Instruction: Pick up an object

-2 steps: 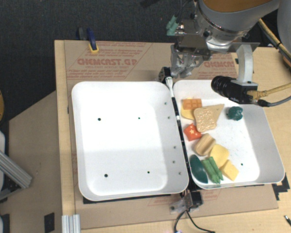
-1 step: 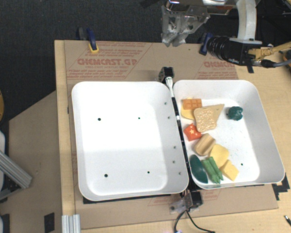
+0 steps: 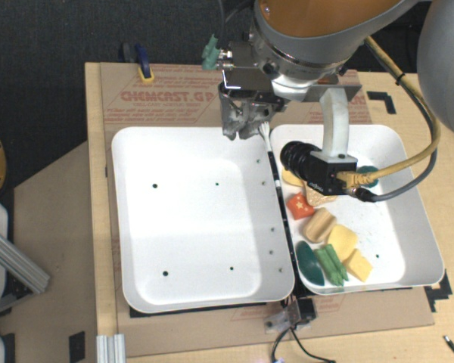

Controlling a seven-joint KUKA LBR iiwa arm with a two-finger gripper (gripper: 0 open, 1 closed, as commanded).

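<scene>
The end effector (image 3: 242, 123) is hovering at the far edge of the left bin (image 3: 136, 203), nothing visibly between its fingers; whether it is clenched, I cannot tell; the pick is seemingly not yet done; objects (image 3: 329, 240) are lying in the right bin (image 3: 408, 225), so reaching there is next; the cabled black camera (image 3: 314, 169) is crowding them.

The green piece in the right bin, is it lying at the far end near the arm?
No, the green piece lies at the near end of the right bin, beside yellow blocks.
</scene>
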